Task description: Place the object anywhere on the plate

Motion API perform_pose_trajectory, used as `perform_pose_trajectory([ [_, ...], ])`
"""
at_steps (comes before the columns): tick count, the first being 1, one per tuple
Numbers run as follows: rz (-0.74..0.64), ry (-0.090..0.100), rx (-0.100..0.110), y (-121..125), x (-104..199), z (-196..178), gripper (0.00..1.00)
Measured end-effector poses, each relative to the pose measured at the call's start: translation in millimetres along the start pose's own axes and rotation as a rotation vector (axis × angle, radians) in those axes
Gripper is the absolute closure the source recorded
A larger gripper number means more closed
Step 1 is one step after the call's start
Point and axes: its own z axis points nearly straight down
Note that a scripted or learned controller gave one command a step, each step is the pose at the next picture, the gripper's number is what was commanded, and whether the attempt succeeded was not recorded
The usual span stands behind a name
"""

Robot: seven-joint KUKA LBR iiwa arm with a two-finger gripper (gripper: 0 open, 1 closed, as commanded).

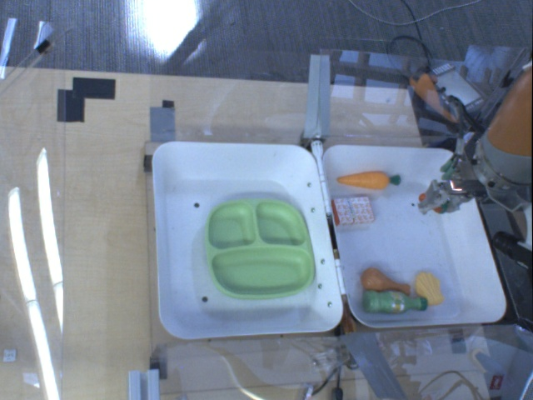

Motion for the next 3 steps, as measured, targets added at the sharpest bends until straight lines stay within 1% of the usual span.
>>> perform_pose_trajectory([
  [1,-0.173,0.004,0.002,-10,60,39,1.00],
  [2,-0.112,0.004,0.001,-21,121,6,1.00],
  [3,-0.247,0.005,0.001,-6,212,7,1.00],
])
